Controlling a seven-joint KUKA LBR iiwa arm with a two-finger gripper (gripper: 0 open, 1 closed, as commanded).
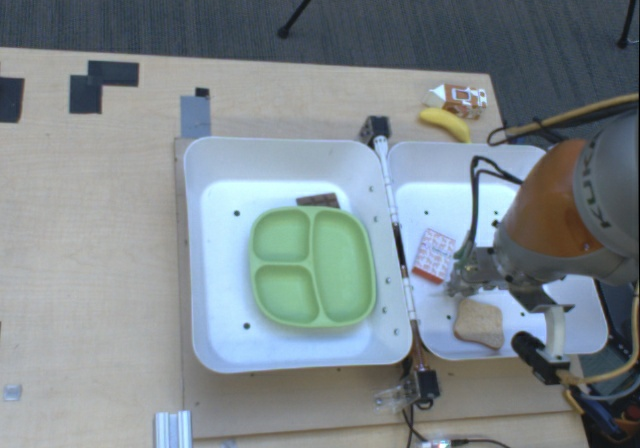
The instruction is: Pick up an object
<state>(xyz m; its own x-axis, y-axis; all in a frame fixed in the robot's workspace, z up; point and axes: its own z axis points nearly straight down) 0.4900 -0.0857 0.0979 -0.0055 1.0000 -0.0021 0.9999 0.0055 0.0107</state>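
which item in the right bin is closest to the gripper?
The bread, a tan slice just below the gripper. The red-and-white card lies further off, toward the divider.

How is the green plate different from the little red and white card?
The green plate is much bigger than the red and white card. The plate lies in the left bin; the card lies in the right bin, close to the gripper. The plate is one plain colour with three sections; the card has a printed pattern. Both lie flat.
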